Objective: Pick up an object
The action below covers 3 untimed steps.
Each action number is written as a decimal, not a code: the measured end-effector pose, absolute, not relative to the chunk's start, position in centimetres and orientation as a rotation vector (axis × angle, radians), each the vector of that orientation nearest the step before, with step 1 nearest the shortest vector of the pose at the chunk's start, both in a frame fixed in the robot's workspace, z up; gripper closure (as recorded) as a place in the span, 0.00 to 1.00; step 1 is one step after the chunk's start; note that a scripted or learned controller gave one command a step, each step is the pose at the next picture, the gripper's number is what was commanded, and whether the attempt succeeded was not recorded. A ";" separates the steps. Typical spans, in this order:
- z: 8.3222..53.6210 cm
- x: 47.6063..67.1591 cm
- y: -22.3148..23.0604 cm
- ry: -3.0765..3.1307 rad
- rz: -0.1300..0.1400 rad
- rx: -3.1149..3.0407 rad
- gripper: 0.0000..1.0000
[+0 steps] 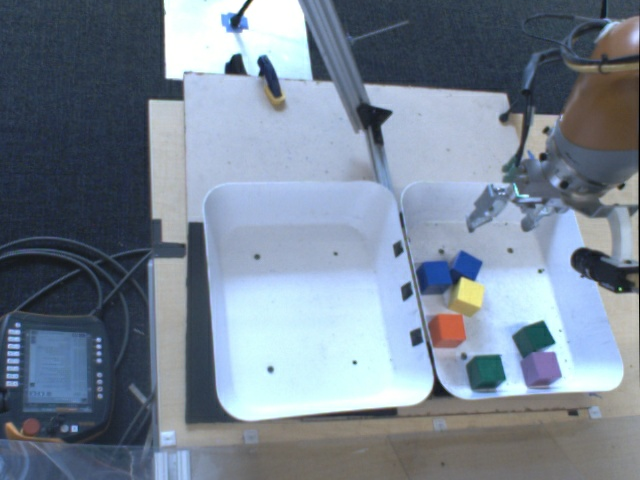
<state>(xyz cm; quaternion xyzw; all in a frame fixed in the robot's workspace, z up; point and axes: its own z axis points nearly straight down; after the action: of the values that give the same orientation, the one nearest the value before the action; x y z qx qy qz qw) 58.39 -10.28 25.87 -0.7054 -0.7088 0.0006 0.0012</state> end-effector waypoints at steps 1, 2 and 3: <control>26.1 58.5 -10.3 -2.226 -0.002 -2.218 0.00; 21.1 58.8 -11.3 -2.222 0.003 -2.219 0.00; 16.5 58.0 -11.5 -2.221 0.003 -2.218 0.00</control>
<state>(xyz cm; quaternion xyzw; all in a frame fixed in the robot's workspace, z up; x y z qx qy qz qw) 57.95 -11.51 16.48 -0.7067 -0.7075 0.0008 0.0012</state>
